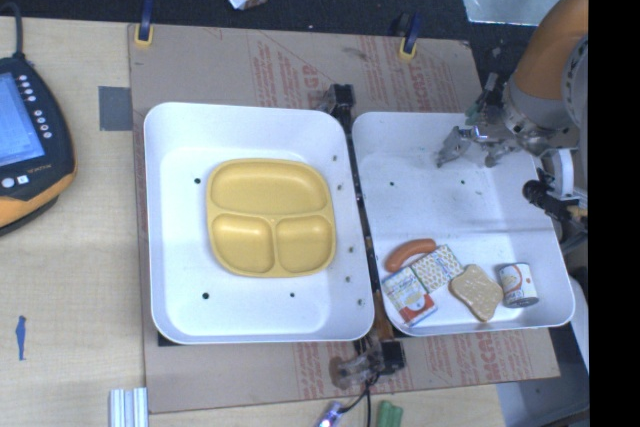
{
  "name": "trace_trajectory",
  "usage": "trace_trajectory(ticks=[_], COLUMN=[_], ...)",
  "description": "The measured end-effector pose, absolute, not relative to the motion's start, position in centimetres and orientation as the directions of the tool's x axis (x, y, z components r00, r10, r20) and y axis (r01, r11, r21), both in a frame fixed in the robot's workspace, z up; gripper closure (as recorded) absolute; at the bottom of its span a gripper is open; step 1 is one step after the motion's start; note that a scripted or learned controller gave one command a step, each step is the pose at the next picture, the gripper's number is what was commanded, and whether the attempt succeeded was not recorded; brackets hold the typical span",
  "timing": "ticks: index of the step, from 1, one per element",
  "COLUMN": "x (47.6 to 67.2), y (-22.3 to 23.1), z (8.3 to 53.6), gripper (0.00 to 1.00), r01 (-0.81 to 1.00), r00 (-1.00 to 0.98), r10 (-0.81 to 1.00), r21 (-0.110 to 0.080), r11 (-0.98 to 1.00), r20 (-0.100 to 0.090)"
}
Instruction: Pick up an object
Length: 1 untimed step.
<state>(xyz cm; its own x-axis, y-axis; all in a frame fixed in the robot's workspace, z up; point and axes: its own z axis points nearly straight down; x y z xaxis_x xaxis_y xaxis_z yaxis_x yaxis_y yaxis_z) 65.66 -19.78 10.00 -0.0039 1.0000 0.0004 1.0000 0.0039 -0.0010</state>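
Brown board under two white bins carries the scene. Over the right bin (380, 215), the gripper (462, 143) hangs at its far end, fingers spread and grasping nothing. Toward the near rim lies the sausage (410, 253), its long axis crosswise, tilted slightly upward to the right.

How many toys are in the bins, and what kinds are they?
Yellow divided plate, left bin: 1
Toy sausage, right bin: 1
Small printed packets: 2
Bread slice: 1
Small can: 1
Total: 6
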Motion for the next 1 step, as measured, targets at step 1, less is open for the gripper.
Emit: trace_trajectory(ticks=[1], x=[57.81], y=[-19.53], z=[13.49], gripper=[0.0], r01=[1.0], r00=[-0.004], r10=[1.0], r21=[-0.003], r11=[0.004], r20=[-0.001])
